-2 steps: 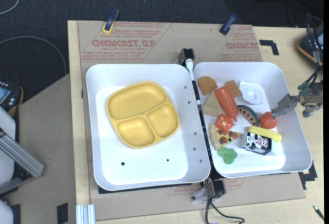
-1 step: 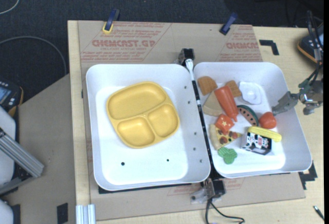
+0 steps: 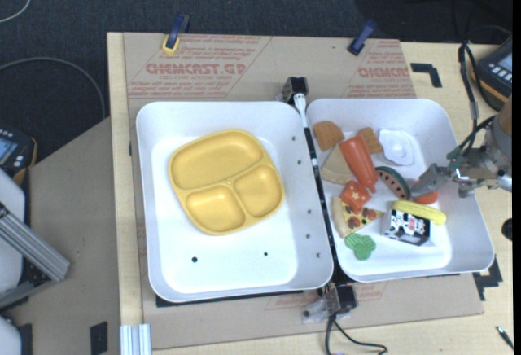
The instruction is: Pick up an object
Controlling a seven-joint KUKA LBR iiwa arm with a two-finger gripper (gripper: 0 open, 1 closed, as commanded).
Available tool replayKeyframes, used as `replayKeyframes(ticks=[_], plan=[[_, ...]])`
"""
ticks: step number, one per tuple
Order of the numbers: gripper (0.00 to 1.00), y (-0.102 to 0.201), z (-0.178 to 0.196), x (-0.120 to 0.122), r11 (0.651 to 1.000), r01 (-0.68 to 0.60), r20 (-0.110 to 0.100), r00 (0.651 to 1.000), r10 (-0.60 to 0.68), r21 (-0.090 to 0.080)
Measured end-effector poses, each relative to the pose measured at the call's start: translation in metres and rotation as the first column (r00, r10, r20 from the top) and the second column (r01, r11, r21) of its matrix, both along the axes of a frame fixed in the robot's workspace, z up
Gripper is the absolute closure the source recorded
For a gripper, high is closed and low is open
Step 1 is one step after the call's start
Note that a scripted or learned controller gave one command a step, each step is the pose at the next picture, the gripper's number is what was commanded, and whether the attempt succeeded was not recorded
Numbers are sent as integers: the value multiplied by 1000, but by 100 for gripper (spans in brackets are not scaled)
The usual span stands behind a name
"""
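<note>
The right bin holds several toy foods. Among them are a red-orange sausage, a brown bread piece, a white lump and a watermelon slice. There are also a pizza piece, a green broccoli, and a black-and-white carton with a yellow strip on top. My gripper reaches in from the right, low over the bin's right half. It sits just right of the watermelon slice and above the yellow strip. A small red item lies right under its tip.
The left bin carries a yellow divided plate. A black hinge strip runs between the bins. Clamps hold the cardboard base at the back. Cables hang at the right beside the arm.
</note>
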State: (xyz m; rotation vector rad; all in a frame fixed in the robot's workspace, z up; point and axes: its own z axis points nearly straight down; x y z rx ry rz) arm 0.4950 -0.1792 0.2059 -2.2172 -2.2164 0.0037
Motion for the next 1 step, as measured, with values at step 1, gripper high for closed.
replayKeyframes(ticks=[1], plan=[[0, 10, -53, 3, 1000, -1, -1, 1000, 1, 1]])
